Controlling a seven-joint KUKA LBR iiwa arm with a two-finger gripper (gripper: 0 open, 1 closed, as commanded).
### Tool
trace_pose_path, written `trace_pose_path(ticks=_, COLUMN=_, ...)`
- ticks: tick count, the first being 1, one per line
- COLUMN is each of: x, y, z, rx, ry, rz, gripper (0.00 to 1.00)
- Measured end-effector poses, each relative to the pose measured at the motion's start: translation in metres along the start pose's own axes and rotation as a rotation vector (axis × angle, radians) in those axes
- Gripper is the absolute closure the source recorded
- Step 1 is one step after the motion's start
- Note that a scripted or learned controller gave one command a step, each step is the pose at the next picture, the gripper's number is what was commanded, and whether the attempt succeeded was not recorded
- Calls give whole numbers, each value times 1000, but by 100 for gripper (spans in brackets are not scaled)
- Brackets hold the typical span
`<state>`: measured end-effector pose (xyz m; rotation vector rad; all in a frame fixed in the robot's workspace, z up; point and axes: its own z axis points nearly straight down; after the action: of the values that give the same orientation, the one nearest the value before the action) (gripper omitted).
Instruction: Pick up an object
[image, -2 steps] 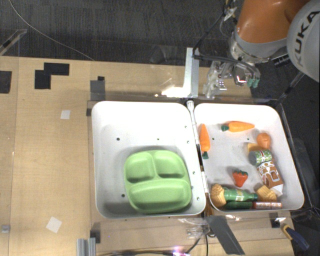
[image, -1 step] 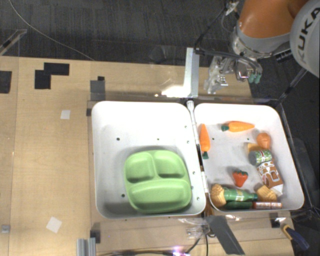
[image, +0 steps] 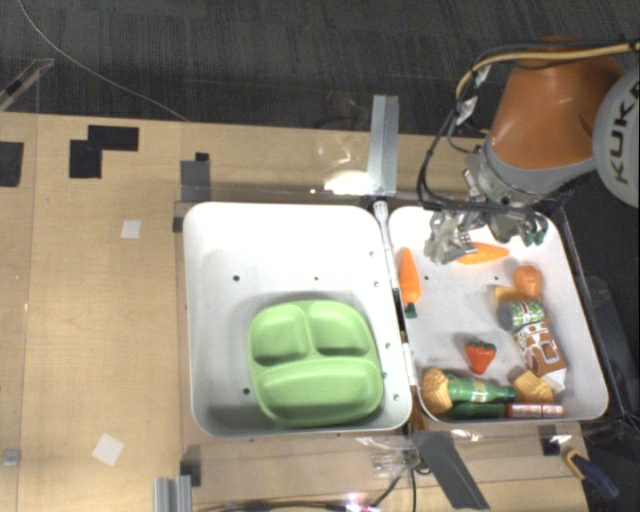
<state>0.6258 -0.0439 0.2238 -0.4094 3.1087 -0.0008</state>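
Gripper (image: 452, 243) beside carrot (image: 482, 254) — strawberry (image: 480, 356) (bottle (image: 478, 393) below) apart.

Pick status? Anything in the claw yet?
Done: the arm is over the right bin, claw down at its far end. In hand: nothing seen held; the claw sits beside an orange carrot-like piece, fingers unclear. Left: the grasp and lift. The green tray lies in the left bin.

2 bins (image: 200, 300), 1 green tray (image: 315, 362), 2 carrots (image: 408, 277), 1 strawberry (image: 480, 355), 1 bottle (image: 483, 392).
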Motion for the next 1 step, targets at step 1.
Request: trace_pose_path(ticks=1, x=-4, y=1, z=-15, rx=2, ry=-14, rz=-3, gripper=100)
